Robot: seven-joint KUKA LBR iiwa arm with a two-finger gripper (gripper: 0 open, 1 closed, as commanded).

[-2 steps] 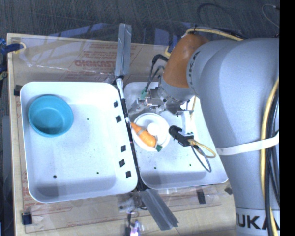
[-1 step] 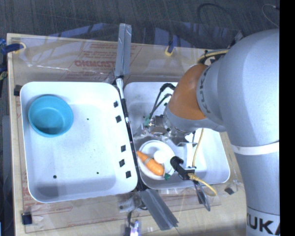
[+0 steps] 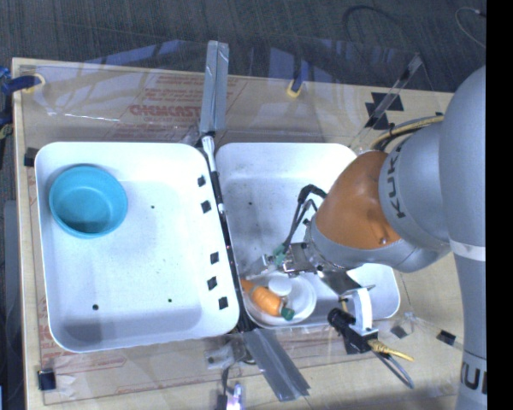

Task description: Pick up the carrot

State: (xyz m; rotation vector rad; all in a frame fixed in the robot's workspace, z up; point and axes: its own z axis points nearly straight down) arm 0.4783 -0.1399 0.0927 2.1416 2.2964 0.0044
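Gripper [image 3: 284, 273], grip state hidden, hovers just above-right of the carrot [image 3: 268, 300]: approach step; next, descend and close.

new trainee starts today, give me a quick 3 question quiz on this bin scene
1. True or false: the blue bowl sits in the same bin as the carrot.
2. Multiple choice: the carrot lies in A) the blue bowl, B) the small white bowl, C) the bare floor of the left bin.
3. Fill in: the gripper is low over the near-left corner of the ____ bin.

Key: 1 false, the blue bowl is in the left bin and the carrot in the right bin. 2 B. 3 right.
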